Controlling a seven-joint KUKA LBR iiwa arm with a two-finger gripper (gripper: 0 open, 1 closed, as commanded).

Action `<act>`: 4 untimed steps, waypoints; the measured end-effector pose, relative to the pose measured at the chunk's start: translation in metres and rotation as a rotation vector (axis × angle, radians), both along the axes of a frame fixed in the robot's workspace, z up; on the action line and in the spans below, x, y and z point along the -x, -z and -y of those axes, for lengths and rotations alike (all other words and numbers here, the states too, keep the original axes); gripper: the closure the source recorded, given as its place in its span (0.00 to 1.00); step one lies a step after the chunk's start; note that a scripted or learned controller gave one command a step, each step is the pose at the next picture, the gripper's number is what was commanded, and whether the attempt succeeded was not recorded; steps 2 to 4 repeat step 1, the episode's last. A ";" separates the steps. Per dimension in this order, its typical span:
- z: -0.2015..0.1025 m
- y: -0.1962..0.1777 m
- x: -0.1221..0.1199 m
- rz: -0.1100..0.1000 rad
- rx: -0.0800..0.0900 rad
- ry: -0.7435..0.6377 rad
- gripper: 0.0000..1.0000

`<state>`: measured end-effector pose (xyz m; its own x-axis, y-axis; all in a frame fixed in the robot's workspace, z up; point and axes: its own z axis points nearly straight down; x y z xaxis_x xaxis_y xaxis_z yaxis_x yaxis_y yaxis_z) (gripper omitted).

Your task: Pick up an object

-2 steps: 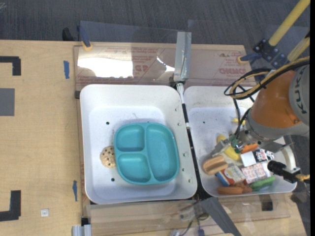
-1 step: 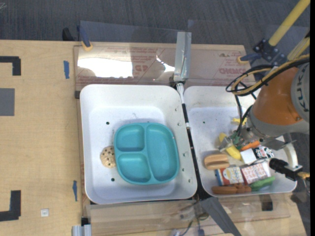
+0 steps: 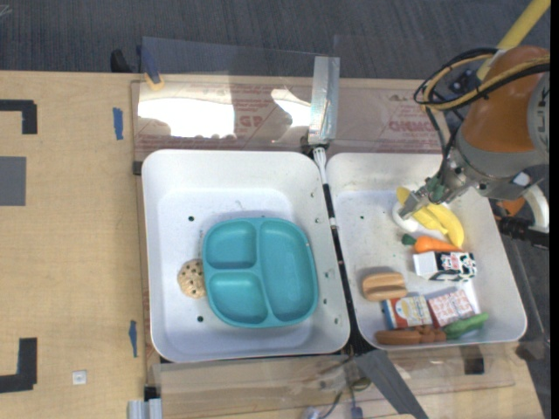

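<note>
The gripper (image 3: 425, 195) hangs low over the upper part of the right bin (image 3: 511, 269), at the end of the grey arm (image 3: 502, 116) with its orange band. Its tip sits right at the upper end of the banana (image 3: 439, 219), which lies slanted just below and to the right of it; whether they touch cannot be told, nor how the gripper is set, since the view is too coarse there. A small white piece (image 3: 409, 224) lies just below the gripper, against the banana's left side.

Further below, a carrot (image 3: 434, 245) lies beside a black-and-white carton (image 3: 447, 265). Lower and to the left of the gripper rests a hot dog bun (image 3: 383, 284). Near the bin's bottom edge, well apart from the gripper, are a small orange-and-blue box (image 3: 405, 311), a pink-patterned packet (image 3: 452, 305), a sausage (image 3: 409, 337) and a green vegetable (image 3: 466, 325).

Far to the gripper's left, the left bin (image 3: 170, 190) holds a teal divided plate (image 3: 259, 271), with a cookie (image 3: 191, 278) touching its left edge.
</note>
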<state>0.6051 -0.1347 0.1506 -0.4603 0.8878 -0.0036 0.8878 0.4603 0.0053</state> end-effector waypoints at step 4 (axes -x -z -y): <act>-0.081 -0.036 -0.008 0.001 -0.003 0.092 1.00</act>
